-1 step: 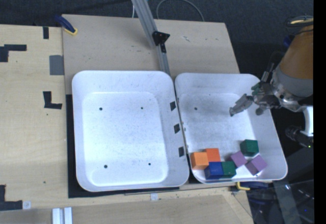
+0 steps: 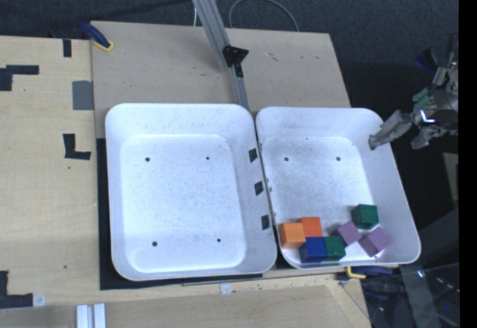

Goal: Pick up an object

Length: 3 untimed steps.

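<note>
Several small blocks lie in the near right corner of the right bin (image 2: pixel 313 125): two orange blocks (image 2: pixel 292 233), a blue block (image 2: pixel 314 247), a green block (image 2: pixel 335 247), a dark green block (image 2: pixel 365 215) and two purple blocks (image 2: pixel 375 241). My gripper (image 2: pixel 400 138) hovers at the bin's far right rim, well behind the blocks. It is open and nothing is between its fingers (image 2: pixel 381 134).
The left bin (image 2: pixel 179 114) sits beside the right one on the wooden bench. A slanted metal pole (image 2: pixel 205 2) crosses the bench behind the bins. A thin cable loop (image 2: pixel 261 6) and a blue clamp (image 2: pixel 97 36) lie at the far edge.
</note>
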Available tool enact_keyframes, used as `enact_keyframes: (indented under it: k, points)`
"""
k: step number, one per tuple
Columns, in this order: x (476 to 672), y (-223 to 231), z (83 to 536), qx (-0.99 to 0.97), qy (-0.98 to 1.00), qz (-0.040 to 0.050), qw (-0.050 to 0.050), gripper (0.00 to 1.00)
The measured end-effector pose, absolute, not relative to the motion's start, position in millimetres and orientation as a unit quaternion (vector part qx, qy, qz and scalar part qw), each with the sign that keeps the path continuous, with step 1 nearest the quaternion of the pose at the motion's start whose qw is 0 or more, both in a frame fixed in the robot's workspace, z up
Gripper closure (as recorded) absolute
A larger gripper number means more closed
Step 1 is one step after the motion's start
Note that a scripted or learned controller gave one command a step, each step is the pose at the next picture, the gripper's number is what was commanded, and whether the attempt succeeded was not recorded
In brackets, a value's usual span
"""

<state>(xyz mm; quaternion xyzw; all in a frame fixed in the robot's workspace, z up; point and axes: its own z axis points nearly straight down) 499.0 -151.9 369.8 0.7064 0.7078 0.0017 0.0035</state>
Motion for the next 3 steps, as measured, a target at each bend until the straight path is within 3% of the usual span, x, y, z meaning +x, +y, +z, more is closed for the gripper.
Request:
enact_keyframes:
  k: [1,2,3]
  points:
    - [482.5,-14,357,0.704,0.710,-0.0002,-0.002,0.00]
    - [482.3,-150,449,0.709,0.705,0.0004,0.004,0.00]
    - [485.5,-72,462,0.704,0.710,0.0009,0.000,0.00]
